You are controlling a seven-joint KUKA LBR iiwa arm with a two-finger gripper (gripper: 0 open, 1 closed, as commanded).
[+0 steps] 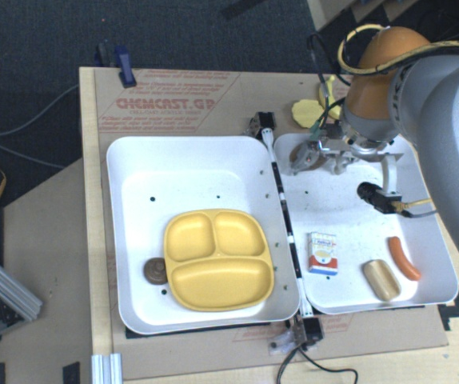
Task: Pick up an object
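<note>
The gripper (323,154) hangs low over the far left corner of the right bin (349,294); I cannot tell how it is set. A small carton (322,254), a bread roll (381,280) and a sausage (404,259) lie toward that bin's near edge. In the left bin (133,182), a yellow divided plate (217,258) sits near the front edge, a brown cookie (155,271) touching its left side.

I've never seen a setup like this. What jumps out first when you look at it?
The big yellow divided plate in the left bin catches the eye first. Next comes the grey arm with its orange band, leaning over the right bin's far corner. Nearer in that bin lie a small carton, a bun and a sausage.
</note>
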